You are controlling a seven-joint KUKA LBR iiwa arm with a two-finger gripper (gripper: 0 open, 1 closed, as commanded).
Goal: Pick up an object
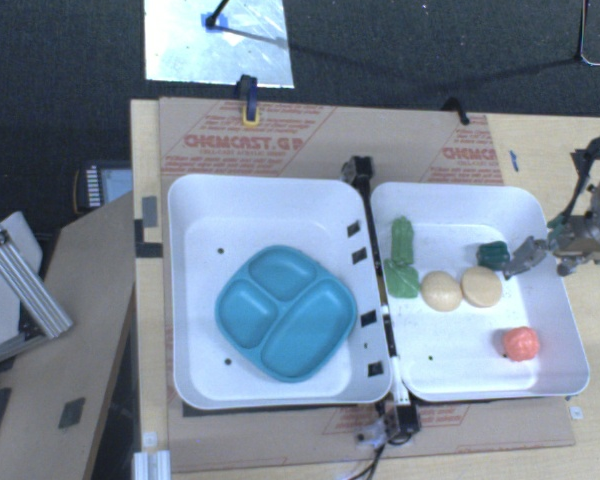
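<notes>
The right bin (450,206) holds several small things. A long green piece (401,256) lies by its left wall. Two beige round pieces (441,290) (482,287) sit side by side in the middle. A dark teal piece (493,254) lies just behind the right-hand beige one. An orange-pink ball (521,343) rests near the front right corner. My gripper (522,258) reaches in over the bin's right wall, its tip just right of the teal piece and above the right beige piece.
The left bin (195,268) holds a blue divided plate (287,311). Black clips line the seam between the bins (372,268). Both bins sit on a cardboard sheet (280,138) on the bench.
</notes>
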